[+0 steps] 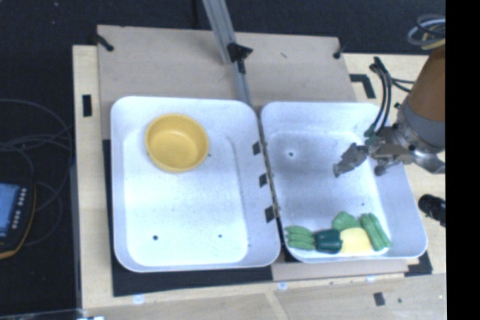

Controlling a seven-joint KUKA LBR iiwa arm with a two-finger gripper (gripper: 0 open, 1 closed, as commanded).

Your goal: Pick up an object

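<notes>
Two fingers of your claw (361,160) hang spread and empty over the right bin (315,131). Below it, green pieces (300,237) and a yellow block (355,240) crowd the near wall. A yellow bowl (177,142) sits in the left bin (187,236).

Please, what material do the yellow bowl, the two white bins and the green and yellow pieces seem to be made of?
Bowl: likely plastic, with an even yellow colour and a soft sheen on its rim.
Bins: probably thin moulded plastic, matte white, with rounded corners and faint grey scuffs.
Green and yellow pieces: they look like plastic or rubber toys with saturated colours, but they are too small to be sure.
</notes>
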